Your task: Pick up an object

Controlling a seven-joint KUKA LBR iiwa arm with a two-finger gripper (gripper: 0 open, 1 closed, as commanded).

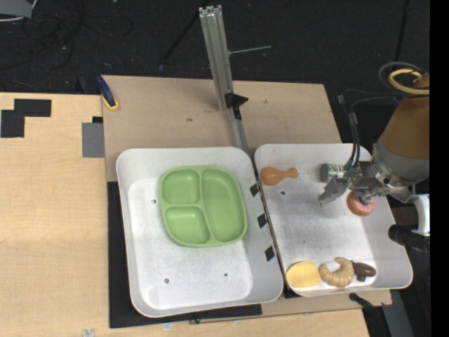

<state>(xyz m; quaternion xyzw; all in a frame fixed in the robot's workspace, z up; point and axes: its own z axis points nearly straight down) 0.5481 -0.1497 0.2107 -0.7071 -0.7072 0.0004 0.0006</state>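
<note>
My gripper [327,183] hangs over the upper part of the right bin [316,234], open, with nothing between its fingers. An orange drumstick-shaped toy [277,175] lies to its left, apart from it. A pink and red round toy [362,204] sits just to the right of the gripper, partly under the wrist. Along the bin's front edge lie a yellow piece [302,274], a tan curled piece [338,272] and a small dark brown piece [364,269], close together.
The left bin [147,272] holds a green divided plate [203,206]. A metal post [219,62] rises behind the two bins. The bins' shared rims [261,209] carry black clips.
</note>
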